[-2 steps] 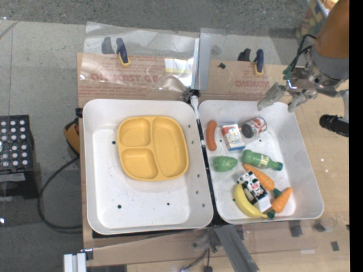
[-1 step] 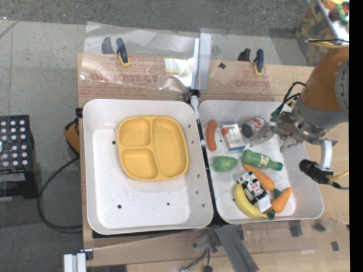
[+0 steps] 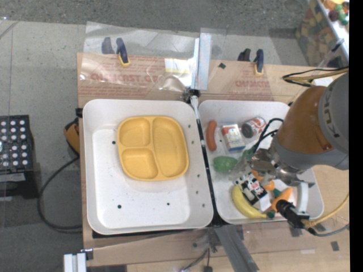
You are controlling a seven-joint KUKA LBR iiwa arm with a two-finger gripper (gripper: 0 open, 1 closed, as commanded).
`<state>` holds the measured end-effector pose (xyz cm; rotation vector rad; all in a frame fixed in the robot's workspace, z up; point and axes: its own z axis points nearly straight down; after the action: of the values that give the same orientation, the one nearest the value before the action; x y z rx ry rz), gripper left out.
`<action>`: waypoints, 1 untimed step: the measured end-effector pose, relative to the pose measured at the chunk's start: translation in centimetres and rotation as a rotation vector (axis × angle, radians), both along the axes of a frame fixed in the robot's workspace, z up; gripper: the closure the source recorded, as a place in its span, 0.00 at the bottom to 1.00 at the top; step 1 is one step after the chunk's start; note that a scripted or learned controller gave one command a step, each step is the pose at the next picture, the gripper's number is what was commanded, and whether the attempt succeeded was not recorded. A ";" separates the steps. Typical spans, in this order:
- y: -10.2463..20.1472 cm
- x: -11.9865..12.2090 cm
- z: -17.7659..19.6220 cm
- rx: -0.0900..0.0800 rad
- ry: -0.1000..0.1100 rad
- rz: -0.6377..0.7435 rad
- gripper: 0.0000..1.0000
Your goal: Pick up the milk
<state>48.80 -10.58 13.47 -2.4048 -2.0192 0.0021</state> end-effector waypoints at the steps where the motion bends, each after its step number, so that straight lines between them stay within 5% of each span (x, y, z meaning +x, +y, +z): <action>1: -0.1 -0.1 0.9 -0.001 0.002 -0.003 1.00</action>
<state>48.73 -10.72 14.39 -2.4070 -2.0155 0.0052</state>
